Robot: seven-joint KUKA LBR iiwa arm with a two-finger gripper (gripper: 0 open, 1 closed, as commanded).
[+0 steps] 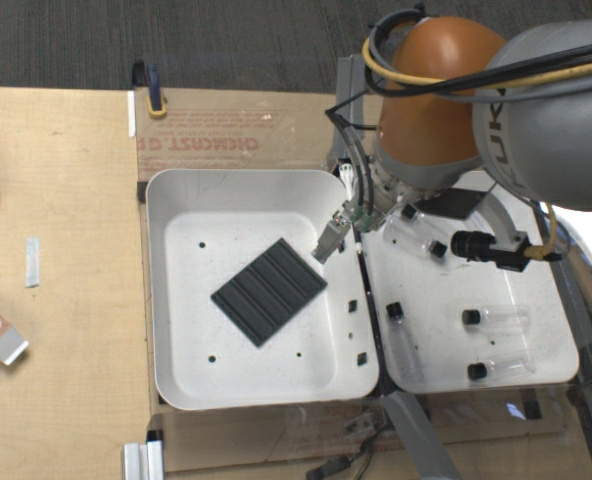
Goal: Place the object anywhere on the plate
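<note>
One dark ribbed plate (269,291) lay flat in the left bin (176,368). Tool (334,236) hovered just beside the plate's upper-right corner; couldn't tell its opening. Clear vials (496,320) right of the plate looked light, slippery, best gripped mid-body.

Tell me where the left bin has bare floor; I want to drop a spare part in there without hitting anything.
Free floor runs along the left bin's left wall and its near edge, beside the dark ribbed plate. Another bare strip lies between plate and far wall. The right side is crowded: the gripper hangs there above the plate's corner.
</note>
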